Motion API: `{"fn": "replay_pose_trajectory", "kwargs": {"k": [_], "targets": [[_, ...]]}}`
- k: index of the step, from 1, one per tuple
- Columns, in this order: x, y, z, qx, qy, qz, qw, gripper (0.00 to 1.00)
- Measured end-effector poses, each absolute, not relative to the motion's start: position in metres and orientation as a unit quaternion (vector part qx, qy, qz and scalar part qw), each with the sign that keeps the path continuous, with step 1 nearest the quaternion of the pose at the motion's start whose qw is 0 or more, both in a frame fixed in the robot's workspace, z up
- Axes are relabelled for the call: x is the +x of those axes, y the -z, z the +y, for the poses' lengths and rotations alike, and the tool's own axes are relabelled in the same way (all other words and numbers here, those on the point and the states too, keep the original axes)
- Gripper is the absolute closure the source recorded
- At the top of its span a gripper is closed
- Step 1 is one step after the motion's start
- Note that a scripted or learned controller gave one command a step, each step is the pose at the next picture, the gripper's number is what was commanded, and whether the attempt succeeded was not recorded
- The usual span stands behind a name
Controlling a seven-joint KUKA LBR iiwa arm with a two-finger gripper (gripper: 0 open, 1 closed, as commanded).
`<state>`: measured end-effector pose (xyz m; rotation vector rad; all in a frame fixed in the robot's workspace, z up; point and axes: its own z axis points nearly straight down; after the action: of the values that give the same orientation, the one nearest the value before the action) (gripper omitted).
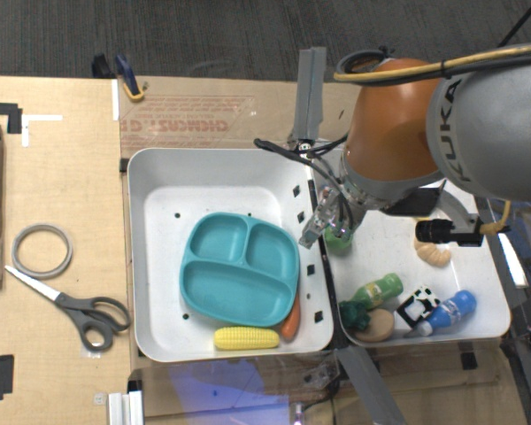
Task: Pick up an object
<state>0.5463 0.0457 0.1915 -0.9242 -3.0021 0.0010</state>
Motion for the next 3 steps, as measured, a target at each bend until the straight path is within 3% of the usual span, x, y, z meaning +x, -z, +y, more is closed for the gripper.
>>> {"fn": "replay_pose_trajectory", "kwargs": {"k": [3], "targets": [[0.550,-0.219,0.043,-0.296,-0.0001,-0.955,-0.003,1.00]]}}
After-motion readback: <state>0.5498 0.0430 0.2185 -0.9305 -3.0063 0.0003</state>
